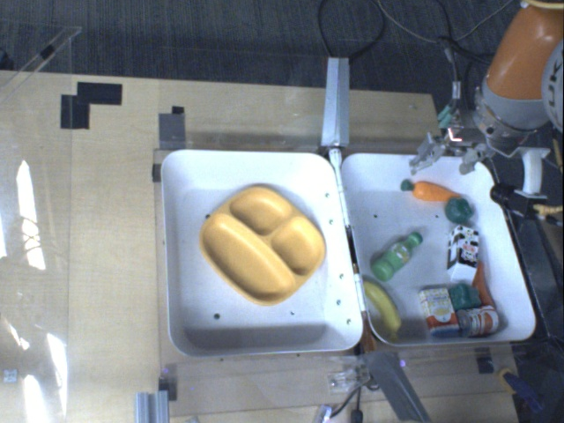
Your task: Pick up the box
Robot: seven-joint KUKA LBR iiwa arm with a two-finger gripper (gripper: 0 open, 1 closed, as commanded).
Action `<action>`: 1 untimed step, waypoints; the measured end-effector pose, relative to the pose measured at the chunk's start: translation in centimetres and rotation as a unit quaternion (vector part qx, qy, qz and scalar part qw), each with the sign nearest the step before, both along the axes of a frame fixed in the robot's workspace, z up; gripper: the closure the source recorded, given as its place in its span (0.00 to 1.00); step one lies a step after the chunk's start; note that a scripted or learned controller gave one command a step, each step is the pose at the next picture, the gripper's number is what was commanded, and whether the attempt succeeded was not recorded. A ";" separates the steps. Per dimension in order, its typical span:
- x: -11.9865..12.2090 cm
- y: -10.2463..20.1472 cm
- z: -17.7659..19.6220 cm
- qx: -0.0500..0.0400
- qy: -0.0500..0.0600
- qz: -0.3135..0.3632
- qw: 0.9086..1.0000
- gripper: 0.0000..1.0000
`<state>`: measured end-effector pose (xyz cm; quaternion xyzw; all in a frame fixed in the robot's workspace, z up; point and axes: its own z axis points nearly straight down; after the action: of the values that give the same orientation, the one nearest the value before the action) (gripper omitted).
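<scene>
The arm's gripper (448, 151) hangs over the far rim of the right bin (520, 263), its fingers spread apart with nothing between them, a stance suited to a descent not yet begun. The box (435, 302) lies at the near end of this bin, well apart from the gripper, touching a can (480, 322) and other small packs, so access is crowded. A carrot (432, 191), a green bottle (397, 255) and a banana (383, 307) also lie here. The left bin (176, 263) holds a yellow bread-shaped lump (263, 243), clear of the working area.
</scene>
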<state>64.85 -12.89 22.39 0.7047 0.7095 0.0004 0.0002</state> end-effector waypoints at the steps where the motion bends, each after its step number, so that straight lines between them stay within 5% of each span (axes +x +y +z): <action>1: -6.9 3.5 -13.5 0.000 -0.003 0.035 0.999 0.00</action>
<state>57.99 -9.38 8.85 0.6793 0.7339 0.0025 0.0023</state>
